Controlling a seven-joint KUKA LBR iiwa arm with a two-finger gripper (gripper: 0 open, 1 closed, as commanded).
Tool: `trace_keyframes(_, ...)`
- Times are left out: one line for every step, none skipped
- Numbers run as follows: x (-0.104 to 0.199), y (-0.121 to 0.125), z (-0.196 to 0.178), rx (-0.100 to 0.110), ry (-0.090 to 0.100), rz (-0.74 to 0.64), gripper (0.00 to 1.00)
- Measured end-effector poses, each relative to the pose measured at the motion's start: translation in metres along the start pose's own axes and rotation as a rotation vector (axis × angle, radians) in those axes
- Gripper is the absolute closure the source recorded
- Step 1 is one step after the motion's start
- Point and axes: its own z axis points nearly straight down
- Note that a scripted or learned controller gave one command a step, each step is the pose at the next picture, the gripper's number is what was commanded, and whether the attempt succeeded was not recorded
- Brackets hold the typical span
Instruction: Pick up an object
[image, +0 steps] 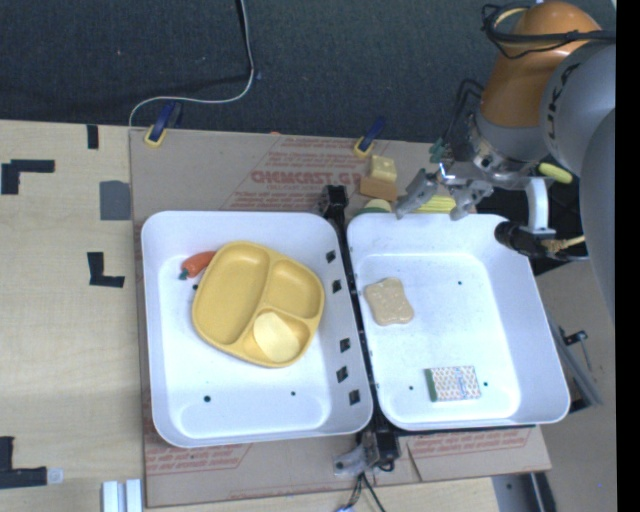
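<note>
Gripper, fingers spread wide and holding nothing, hangs over the right bin at its 12 o'clock rim, while the bread, likely light, soft and crushable, lies at its 9 o'clock, best pinched gently across its narrow sides.

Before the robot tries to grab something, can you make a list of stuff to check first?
1. Is the gripper over a bin? Not ok: it hangs at the far edge of the right bin, not above any object.
2. Is there something to pick in the right bin? Ok: a tan sponge-like piece and a small patterned card lie apart on the floor.
3. Is the gripper free of objects? Ok: nothing sits between its fingers.
4. Is the left bin easy to pick from? Not ok: the yellow divided plate partly covers an orange item.
5. Are the small objects outside the bins out of the way? Cannot tell.
</note>
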Motion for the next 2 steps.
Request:
trace_keyframes(0.008, -0.039, 0.089, 0.011, 0.001, 0.002, 0.0)
trace_keyframes(0.009, -0.061, 0.151, -0.002, -0.001, 0.001, 0.0)
